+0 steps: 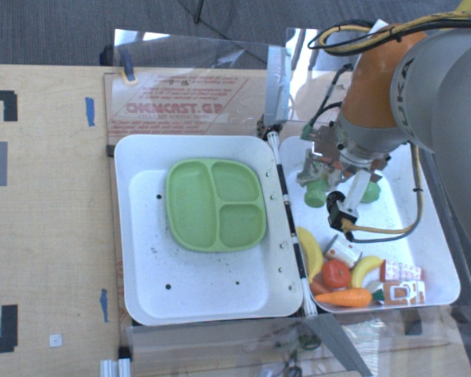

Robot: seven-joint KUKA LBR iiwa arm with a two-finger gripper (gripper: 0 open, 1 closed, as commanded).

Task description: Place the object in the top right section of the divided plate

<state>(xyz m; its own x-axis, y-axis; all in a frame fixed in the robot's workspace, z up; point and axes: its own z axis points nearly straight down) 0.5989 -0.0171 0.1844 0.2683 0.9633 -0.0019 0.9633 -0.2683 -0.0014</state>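
your grey arm point(424, 77) fills the upper right of the frame, green divided plate point(216, 204) sits centre in the left bin point(141, 234), gripper point(339, 181) low in the right bin point(439, 265), fingers' state you cannot tell, green object point(317, 194) just beside them

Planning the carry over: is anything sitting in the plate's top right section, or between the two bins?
Nothing visible lies in the top right section of the green divided plate. Between gripper and plate stand the bins' adjoining rims.

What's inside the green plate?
The green divided plate in the left bin shows three bare sections with no toy in them. The bin floor beneath it is covered by the plate, so that part can't be seen.
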